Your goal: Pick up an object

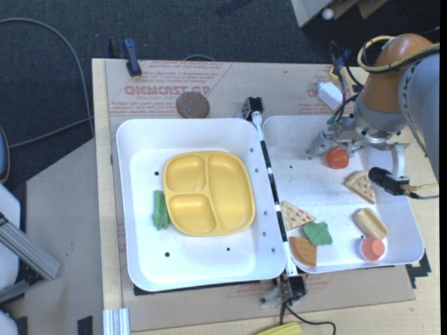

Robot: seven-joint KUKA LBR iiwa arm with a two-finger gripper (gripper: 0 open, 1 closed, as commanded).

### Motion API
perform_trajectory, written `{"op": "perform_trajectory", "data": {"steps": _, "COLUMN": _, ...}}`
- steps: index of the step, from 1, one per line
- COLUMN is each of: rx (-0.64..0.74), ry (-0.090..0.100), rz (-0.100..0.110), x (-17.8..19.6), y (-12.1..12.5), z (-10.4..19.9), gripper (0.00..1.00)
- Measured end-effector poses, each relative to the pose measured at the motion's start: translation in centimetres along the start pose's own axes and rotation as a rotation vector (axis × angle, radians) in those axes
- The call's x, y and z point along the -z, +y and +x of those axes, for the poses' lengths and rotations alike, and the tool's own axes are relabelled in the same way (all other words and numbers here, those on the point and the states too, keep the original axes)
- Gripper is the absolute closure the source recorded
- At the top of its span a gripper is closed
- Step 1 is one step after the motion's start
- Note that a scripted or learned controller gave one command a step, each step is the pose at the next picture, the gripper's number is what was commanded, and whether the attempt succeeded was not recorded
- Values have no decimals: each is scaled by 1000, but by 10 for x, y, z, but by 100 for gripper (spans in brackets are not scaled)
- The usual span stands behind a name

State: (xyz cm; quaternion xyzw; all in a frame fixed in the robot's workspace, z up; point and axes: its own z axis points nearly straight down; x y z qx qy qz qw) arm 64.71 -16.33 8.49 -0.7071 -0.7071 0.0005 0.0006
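We see the tool [340,142] low over the far part of the right bin [412,246], its metal fingers splayed left and right of a small red tomato-like piece [338,158] that sits just near of it; we cannot tell whether the tool is released or clenched, and nothing shows clearly between the fingers. The grey arm [419,82] with its orange band [394,65] comes in from the far right.

Also in the right bin: a waffle-pattern wedge [361,185] right of centre, a bun-like roll [370,222] near of it, a round pink-red piece [372,248] at the near right, a second waffle wedge [295,215] at the left wall, a green leafy piece [318,233] just beside it, and a brown cookie-like half round [304,251] at the near left corner.

The left bin [140,257] holds a yellow three-compartment plate [208,191] in the middle, with a green pod-like piece [160,210] just left of the plate. On the table [112,103] far of the left bin lies a brown round disc [193,105].
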Motion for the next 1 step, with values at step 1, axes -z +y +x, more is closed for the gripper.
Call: {"op": "perform_trajectory", "data": {"steps": 1, "rx": 1, "ry": -1, "rz": -2, "x": 10, "y": 1, "z": 0, "gripper": 100}}
